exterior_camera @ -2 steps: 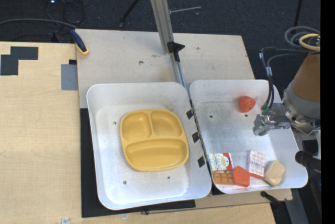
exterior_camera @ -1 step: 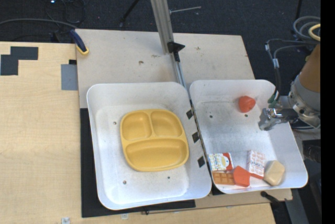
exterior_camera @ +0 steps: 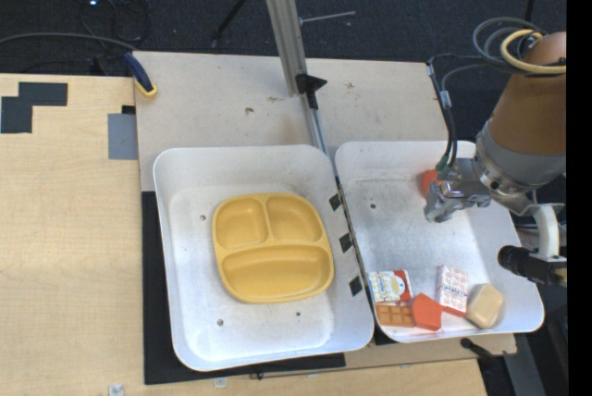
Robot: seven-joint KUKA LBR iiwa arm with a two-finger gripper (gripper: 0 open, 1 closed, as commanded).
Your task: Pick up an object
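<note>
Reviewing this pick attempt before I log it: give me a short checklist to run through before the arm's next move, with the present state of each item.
1. Gripper over the right bin: ok.
2. Fingers open for a grasp: cannot tell.
3. Anything held already: cannot tell; an orange-red thing sits beside the gripper.
4. Targets in the right bin: ok; snack packet, orange block, small packet and beige piece cluster at the near edge.
5. Yellow divided tray in the left bin, clear of the arm: ok.

The arm (exterior_camera: 527, 121) reaches in from three o'clock, its orange band uppermost and grey wrist below. The gripper (exterior_camera: 442, 200) points toward nine o'clock, low at the wrist's end, its metal tip angled slightly downward.
</note>
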